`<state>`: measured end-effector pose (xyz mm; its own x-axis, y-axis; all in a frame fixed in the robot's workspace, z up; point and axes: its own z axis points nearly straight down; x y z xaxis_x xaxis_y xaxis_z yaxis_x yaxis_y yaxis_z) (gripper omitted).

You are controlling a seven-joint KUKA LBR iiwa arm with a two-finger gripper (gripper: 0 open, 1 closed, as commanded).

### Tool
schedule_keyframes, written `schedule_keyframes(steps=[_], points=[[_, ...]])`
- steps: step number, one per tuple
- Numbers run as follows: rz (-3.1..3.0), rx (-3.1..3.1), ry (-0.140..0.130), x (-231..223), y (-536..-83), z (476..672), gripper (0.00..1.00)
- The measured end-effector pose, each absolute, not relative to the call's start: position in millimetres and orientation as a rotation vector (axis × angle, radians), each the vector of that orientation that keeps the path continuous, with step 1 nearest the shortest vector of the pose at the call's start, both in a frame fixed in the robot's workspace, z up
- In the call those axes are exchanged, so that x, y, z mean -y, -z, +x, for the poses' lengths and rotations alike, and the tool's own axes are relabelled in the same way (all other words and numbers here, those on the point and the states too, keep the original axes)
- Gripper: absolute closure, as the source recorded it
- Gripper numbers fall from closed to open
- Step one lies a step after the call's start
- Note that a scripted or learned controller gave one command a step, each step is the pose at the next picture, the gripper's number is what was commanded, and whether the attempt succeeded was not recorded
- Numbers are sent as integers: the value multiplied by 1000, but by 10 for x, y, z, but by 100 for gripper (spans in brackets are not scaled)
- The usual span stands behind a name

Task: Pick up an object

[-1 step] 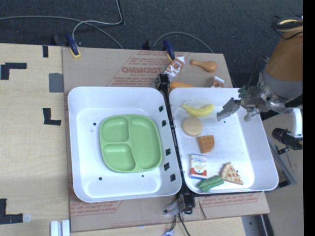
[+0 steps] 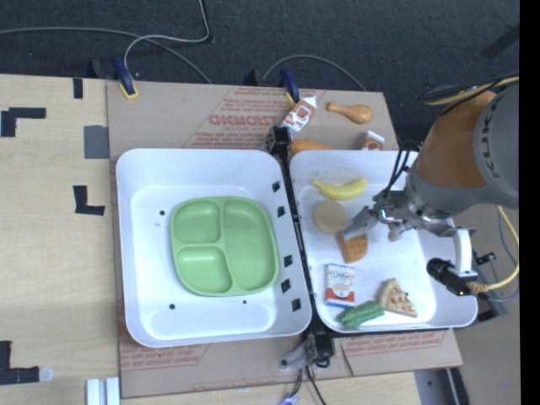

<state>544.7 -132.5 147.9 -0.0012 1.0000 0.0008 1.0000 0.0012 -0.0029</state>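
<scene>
L bin: green three-section plastic plate, untouched. R bin: round tan disc, yellow plastic banana, orange wedge-shaped block, small white carton, green pod, pizza-slice toy. End effector just above the wedge beside the disc; can't tell how wide it stands, nothing visibly held. Risk: items sit close, so closing could nudge disc or clip the wedge's edge and slip.

Bench: cardboard sheet carrying two white bins, toy drumstick, small carton.
</scene>
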Motion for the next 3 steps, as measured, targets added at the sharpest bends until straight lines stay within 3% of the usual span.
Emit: schedule_keyframes(steps=[1, 2, 3], points=[[-2221, 2222, 1, 951, -860, 5461, 0], [-2221, 2222, 0, 940, -858, 5617, 0], [-2222, 2224, 0, 941, -955, 5621, 100]])
